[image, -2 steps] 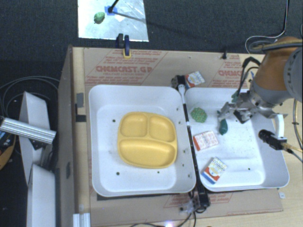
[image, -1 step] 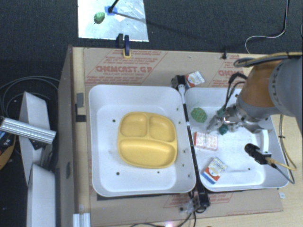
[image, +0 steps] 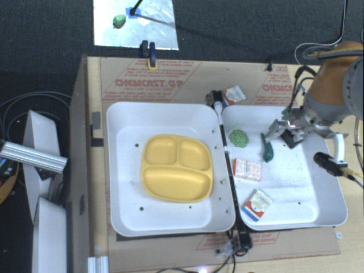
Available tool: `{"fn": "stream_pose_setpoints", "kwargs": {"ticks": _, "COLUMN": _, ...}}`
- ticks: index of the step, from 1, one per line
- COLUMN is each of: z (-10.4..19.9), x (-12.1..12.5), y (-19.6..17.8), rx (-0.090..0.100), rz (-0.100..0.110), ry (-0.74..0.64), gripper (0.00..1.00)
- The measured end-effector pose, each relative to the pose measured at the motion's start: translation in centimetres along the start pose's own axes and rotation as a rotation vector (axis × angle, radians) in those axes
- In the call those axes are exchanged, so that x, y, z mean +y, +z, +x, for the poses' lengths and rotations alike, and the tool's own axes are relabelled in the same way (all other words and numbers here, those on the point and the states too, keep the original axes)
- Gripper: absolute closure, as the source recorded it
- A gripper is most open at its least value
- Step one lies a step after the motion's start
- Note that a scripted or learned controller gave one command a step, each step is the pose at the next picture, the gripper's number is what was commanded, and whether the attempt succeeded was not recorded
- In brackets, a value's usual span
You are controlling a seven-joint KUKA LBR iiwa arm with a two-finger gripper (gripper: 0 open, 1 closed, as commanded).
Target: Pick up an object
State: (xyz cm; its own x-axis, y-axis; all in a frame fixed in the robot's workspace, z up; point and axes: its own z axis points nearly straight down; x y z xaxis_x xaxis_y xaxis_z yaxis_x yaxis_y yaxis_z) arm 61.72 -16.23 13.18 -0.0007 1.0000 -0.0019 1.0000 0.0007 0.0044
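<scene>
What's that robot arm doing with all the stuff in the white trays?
The robot arm's gripper hangs over the right bin, beside a green tool. A green ball and two small packets also lie there. The left bin holds a yellow divided plate. Nothing looks picked up yet.

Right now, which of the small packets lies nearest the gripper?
The red-and-white packet in the middle of the right bin, beside the green tool; the others lie farther from the gripper.

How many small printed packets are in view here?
3: one packet mid right bin, one packet near its front edge, one packet on the board behind the bins.
</scene>
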Motion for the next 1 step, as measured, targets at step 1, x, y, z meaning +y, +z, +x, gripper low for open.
{"fn": "stream_pose_setpoints", "kwargs": {"ticks": 1, "z": 4.14, "x": -1.14, "y": 4.77, "rx": 0.002, "rz": 0.004, "ry": -0.003, "gripper": 0.0}}
